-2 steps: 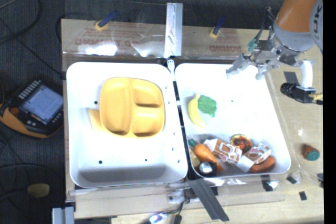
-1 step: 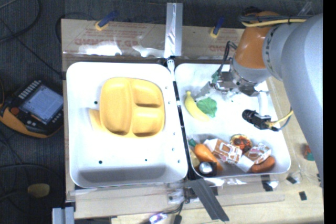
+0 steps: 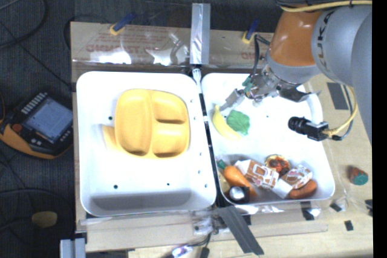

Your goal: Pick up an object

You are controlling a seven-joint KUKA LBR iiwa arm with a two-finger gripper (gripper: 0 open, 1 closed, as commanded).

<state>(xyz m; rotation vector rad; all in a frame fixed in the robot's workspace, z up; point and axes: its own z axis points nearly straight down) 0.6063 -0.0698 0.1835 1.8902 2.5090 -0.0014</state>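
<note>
Gripper (image 3: 233, 101) is seen low over the right bin (image 3: 323, 157), near its upper left corner, angled down-left from the grey arm (image 3: 347, 33) with its orange band (image 3: 296, 39). Finger spread cannot be told; the metal tip is foreshortened and partly merged with what lies under it. Nothing is seen held between the fingers. The tip is placed just above and beside a green object (image 3: 238, 122), lumpy and matte, which is rested on a yellow banana-like piece (image 3: 221, 125), smooth and curved, lying against the bin's left wall. Contact between tip and green object cannot be confirmed.

Along the near edge of the right bin a cluster of toy food is packed: an orange carrot-shaped piece (image 3: 234, 176), glossy, a patterned red-and-white packet (image 3: 263, 175), and a reddish sausage-like piece (image 3: 304, 189). Items there are touching or overlapping.

In the left bin (image 3: 91, 190) a yellow divided tray (image 3: 151, 122) is laid, smooth plastic, rounded corners, three compartments, turned upside up.

Both bins are shallow, white, glossy, set side by side on a wooden bench (image 3: 81, 39). A black cylindrical part (image 3: 300, 125) is hung from the arm over the right bin.
</note>
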